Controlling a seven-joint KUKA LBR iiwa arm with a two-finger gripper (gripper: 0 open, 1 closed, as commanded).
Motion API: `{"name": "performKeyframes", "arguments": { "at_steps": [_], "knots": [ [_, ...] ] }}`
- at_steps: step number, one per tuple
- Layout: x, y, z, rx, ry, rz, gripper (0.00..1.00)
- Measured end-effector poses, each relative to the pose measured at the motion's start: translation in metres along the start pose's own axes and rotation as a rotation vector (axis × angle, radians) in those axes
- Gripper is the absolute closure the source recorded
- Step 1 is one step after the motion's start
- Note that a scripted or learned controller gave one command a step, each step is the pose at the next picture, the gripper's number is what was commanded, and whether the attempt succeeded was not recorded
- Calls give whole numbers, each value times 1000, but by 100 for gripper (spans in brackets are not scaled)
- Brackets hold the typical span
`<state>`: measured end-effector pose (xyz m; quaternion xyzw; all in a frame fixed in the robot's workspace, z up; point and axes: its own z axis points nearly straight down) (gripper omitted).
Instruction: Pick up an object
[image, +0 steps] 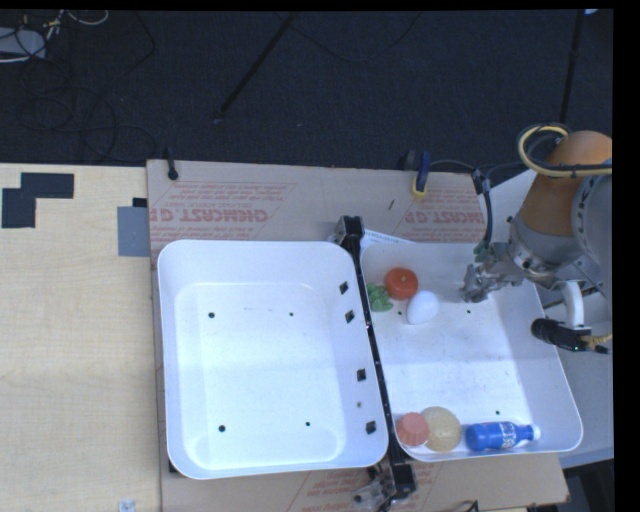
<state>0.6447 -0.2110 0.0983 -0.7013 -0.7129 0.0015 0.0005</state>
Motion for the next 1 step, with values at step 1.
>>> {"name": "performKeyframes", "arguments": {
  "at_steps": [1],
  "knots": [
    [33,1,-170,-20,-2,12,100]
  ]
}}
